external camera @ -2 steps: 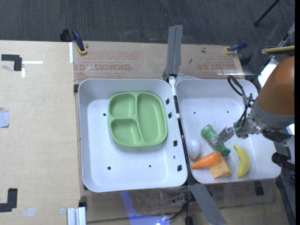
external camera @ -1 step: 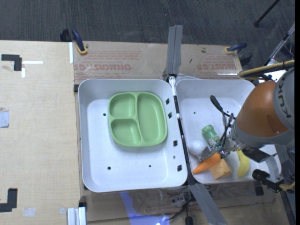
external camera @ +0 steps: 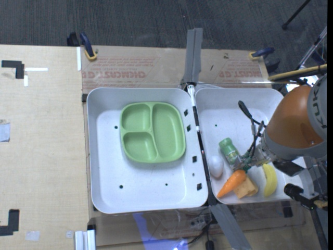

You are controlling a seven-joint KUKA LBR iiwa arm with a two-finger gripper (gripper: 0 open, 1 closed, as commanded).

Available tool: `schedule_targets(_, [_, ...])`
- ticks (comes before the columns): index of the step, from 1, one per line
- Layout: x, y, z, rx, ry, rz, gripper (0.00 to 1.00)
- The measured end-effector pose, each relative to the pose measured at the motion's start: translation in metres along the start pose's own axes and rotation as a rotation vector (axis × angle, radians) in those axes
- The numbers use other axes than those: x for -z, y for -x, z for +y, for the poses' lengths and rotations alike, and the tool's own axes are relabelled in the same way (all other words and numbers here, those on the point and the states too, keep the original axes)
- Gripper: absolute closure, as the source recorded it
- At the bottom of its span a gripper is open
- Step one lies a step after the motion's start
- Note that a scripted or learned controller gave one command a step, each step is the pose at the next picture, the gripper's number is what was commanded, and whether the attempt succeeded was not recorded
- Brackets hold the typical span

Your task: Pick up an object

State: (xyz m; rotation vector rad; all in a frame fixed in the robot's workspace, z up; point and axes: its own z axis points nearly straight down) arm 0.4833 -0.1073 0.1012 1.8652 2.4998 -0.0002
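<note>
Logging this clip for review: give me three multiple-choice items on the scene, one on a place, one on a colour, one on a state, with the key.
1. Where does the green divided plate lie?
A. In the left bin
B. In the right bin
C. On the wooden bench outside the bins

2. What colour is the carrot?
A. Purple
B. Orange
C. White

3. How does the green bottle sit?
A. Lying on the bin floor
B. Stacked on the plate
C. Lifted high above the bench

Key: 1 A, the plate rests within the left bin's walls. 2 B, it is orange, lying beside the white egg and the banana. 3 A, it lies flat in the right bin near the claw.
</note>
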Motion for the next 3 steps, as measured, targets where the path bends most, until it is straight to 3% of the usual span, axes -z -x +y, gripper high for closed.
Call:
schedule_targets(1, [0.007,0.001,0.000,-0.004,-0.003,0.001,1.00])
schedule_targets(2, [0.089,-0.103,0.027,-0.400,-0.022,0.014,1.00])
schedule_targets(3, [0.139,-0.057,0.114,-0.428,-0.024,0.012,1.00])
